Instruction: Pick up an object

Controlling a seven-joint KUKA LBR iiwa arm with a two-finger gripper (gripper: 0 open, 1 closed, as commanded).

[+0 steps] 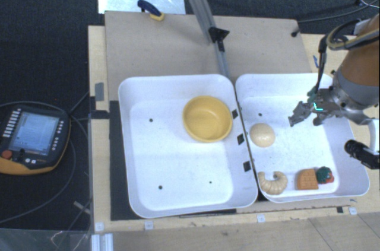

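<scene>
My gripper (307, 117) hangs over the right bin (279, 86), its two dark fingers spread apart with nothing between them. A pale round ball (262, 134) lies in that bin to the gripper's lower left. Near the bin's front edge rest a cream curved piece (273, 183), an orange square block (307, 179) and a small green-and-red object (324, 174). A yellow bowl (207, 118) sits in the left bin (148, 143) near its right wall.
A grey slanted pole (202, 0) with a black clamp reaches down to the bins' back edge. A teach pendant (32, 137) lies on the dark floor at the left. A black part of the arm (362, 153) overhangs the right bin's right rim.
</scene>
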